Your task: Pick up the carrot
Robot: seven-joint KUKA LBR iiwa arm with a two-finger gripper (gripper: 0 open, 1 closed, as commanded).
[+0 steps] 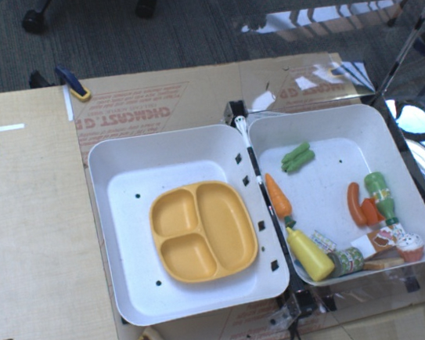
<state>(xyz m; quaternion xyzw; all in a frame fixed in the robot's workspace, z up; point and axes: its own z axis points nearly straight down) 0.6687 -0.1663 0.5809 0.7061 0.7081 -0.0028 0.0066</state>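
I cannot tell the state of the gripper from here. 2 white bins sit on cardboard (148, 107) over the wooden bench (35, 255), with dark carpet (175, 28) behind. The carrot (278, 196) lies in the right bin (334, 187), against its left wall, just above a yellow bottle (311, 255). The left bin (125, 218) holds a yellow tray (203, 230).

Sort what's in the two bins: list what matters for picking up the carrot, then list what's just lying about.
For the job:
- carrot, by the right bin's left wall

Lying about:
- yellow divided plate in the left bin
- green beans
- mustard bottle, just below the carrot
- sausage
- green bottle
- cupcake
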